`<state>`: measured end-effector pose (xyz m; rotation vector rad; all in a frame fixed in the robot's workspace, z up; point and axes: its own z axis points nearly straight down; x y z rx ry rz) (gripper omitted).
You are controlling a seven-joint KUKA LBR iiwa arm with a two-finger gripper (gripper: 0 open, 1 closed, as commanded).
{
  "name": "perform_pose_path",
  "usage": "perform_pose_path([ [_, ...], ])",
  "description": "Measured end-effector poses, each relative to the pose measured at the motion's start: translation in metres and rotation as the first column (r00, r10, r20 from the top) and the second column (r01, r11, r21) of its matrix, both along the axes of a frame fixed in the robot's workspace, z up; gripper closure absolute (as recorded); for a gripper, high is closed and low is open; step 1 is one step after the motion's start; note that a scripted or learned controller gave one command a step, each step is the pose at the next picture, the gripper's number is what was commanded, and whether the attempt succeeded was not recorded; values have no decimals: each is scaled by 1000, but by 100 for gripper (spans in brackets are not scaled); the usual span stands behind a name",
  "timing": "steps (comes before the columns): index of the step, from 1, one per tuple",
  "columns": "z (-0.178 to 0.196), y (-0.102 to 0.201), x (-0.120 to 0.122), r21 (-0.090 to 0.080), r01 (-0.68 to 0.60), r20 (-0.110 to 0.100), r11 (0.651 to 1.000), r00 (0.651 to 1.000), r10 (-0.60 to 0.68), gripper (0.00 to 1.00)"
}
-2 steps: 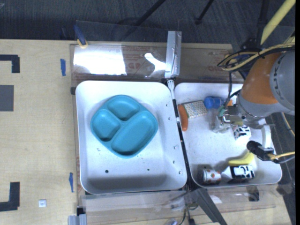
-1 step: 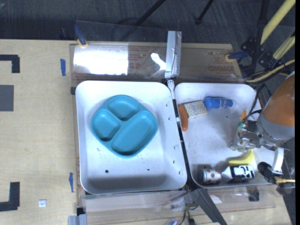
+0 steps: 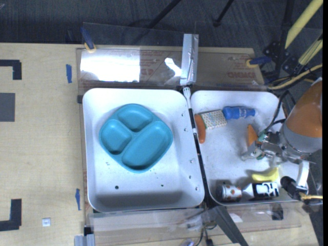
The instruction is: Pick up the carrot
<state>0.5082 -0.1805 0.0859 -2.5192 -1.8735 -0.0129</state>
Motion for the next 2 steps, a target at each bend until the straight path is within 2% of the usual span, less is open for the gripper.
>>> perform_pose_path([
  [1, -1, 17, 79, -8, -60, -1, 998, 998, 60, 0],
  [2, 7, 18, 80, -9, -63, -4, 998, 998, 62, 100],
])
